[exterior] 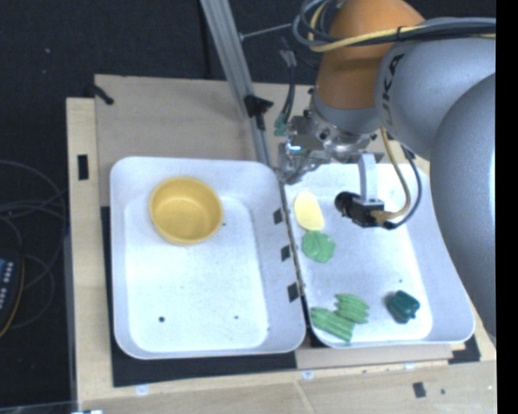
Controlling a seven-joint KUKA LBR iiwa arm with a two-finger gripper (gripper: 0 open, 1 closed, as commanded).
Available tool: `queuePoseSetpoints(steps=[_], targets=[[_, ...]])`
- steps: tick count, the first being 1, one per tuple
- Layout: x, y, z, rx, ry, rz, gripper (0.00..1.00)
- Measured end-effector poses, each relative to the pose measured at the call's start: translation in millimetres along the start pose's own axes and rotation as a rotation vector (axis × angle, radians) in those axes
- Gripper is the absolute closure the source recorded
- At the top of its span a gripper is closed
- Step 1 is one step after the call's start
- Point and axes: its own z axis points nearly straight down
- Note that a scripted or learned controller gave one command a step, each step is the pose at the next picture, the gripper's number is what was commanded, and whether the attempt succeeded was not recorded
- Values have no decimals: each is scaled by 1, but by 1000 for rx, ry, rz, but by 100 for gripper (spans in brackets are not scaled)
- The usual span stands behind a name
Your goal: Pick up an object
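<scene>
Camera view from above the counter (155, 102): we take the pale yellow piece (308, 211) as our marker, lying in the right bin (436, 270) close to the seam where that bin meets the left bin (198, 322). The tool (293, 164) hangs just above the pale yellow piece in the frame, over the far corner of the right bin beside the seam. We cannot tell whether the tool is spread or pressed together, and we see nothing gripped in it. The grey arm (440, 110) and its orange band (363, 33) rise up and to the right of the marker.

Just below the pale yellow piece, nearly touching it, lies a green leafy piece (319, 247). Further below the marker, near the front rim, we see two green ridged pieces: the upper one (352, 306) and the lower one (331, 323) lie side by side and seem to touch. A dark teal piece (403, 305) sits below and to the right of the marker, apart from the ridged pair.

Across the seam from the marker, well to its left and at about the same height, a yellow bowl (186, 210) stands upright in the left bin. A slanted metal rail (229, 50) runs up and away from the marker toward the top of the frame.
</scene>
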Motion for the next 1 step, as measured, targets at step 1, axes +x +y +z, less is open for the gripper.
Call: queuePoseSetpoints(steps=[1], targets=[[42, 4, 7, 0, 0, 0, 100]])
